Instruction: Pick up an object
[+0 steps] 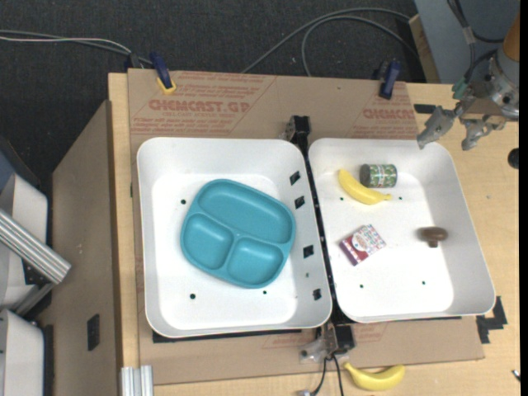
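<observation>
Camera view shows your gripper spread wide and carrying nothing, poised over the right bin's far corner; bring it down squarely over the banana beside the small can; straddle the curve, avoiding the can.

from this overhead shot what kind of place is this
Probably a robot lab test bench: two white bins on a clamped board, loose cables, a gripper above toy-like items such as a banana and a blue tray.
</observation>
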You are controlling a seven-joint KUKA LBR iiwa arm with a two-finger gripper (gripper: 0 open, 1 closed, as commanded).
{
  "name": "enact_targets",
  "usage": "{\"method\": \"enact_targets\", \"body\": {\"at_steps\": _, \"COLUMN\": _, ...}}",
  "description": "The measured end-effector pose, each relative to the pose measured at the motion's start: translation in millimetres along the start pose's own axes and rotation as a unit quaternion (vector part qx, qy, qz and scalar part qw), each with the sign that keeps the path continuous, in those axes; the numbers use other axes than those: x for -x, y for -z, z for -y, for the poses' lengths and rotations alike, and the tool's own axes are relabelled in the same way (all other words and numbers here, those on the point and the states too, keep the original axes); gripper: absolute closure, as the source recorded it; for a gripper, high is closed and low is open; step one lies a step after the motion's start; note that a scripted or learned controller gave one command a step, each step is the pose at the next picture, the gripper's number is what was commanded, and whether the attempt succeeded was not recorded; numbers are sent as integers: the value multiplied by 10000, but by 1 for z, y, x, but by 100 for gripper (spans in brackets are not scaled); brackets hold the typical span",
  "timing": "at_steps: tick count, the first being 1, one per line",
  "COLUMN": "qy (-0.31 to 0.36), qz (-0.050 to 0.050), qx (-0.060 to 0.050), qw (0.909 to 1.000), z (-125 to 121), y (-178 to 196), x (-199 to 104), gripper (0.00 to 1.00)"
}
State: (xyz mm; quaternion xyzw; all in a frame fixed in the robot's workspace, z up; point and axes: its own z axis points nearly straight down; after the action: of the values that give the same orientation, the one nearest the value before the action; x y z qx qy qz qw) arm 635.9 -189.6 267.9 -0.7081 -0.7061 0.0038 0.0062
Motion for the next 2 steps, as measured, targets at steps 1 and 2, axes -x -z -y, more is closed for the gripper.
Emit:
{"method": "enact_targets", "body": {"at_steps": 1, "qy": 17, "qz": 16, "qx": 68, "qw": 10000, "z": -2, "y": 9, "x": -1, "gripper": 0}}
{"method": "enact_targets", "body": {"at_steps": 2, "qy": 25, "qz": 11, "qx": 47, "qw": 10000, "z": -12, "y": -47, "x": -1, "gripper": 0}}
